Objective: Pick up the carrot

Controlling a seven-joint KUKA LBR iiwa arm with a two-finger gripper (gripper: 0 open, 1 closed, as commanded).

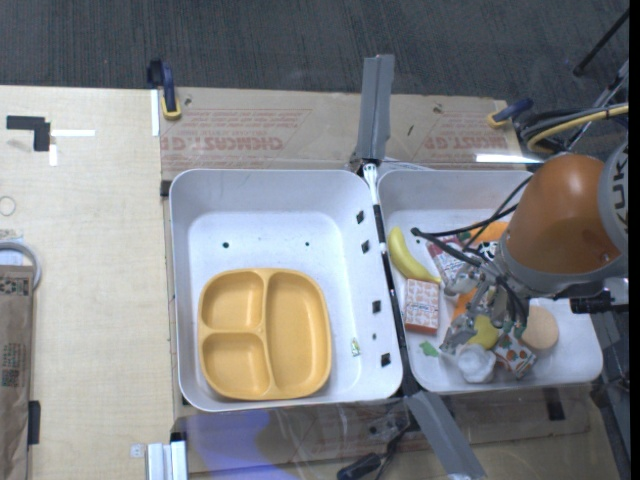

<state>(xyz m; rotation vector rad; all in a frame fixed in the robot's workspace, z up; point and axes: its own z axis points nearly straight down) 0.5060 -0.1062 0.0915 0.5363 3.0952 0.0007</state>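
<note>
We see a yellow three-compartment plastic plate (265, 333) in the left white bin (190, 268); the right white bin (575, 368) holds a yellow banana (405, 255), a red printed card (421, 305) and a beige egg-shaped ball (541, 328).

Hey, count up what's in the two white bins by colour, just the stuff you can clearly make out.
Yellow: 2, the divided plate in the left bin and the banana in the right bin.
Red: 1, the small box.
Orange: 1, the carrot, partly hidden by the gripper.
Tan: 1, the egg-shaped thing.
Total: 5; other pieces under the gripper are unclear.
</note>
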